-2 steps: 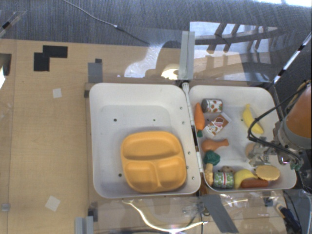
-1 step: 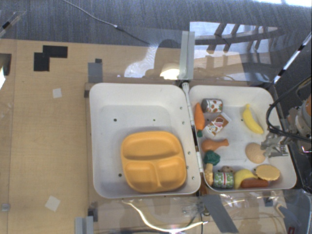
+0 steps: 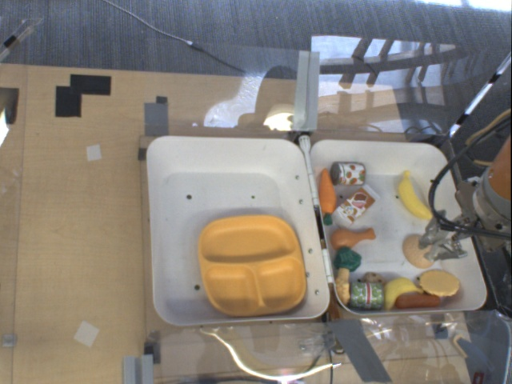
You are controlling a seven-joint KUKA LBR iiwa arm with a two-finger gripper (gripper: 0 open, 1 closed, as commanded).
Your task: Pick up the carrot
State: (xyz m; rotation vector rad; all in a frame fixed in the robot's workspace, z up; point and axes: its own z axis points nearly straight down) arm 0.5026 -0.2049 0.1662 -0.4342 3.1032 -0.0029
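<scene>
Two white bins (image 3: 160, 214) sit side by side. Left bin: 1 yellow divided tray (image 3: 252, 264). Right bin: 1 carrot (image 3: 327, 191), 1 banana (image 3: 414, 198), 2 cans (image 3: 348, 174), 1 small carton (image 3: 355, 207), 1 drumstick (image 3: 353, 237), 1 green veg, approx. 5 other food pcs along the near edge.

Pretty bright overall, daylight glare splashed across the bench (image 3: 264, 110) up and left of the gripper (image 3: 442, 245). Soft shadows, slightly grainy, gripper a bit blurry.
</scene>
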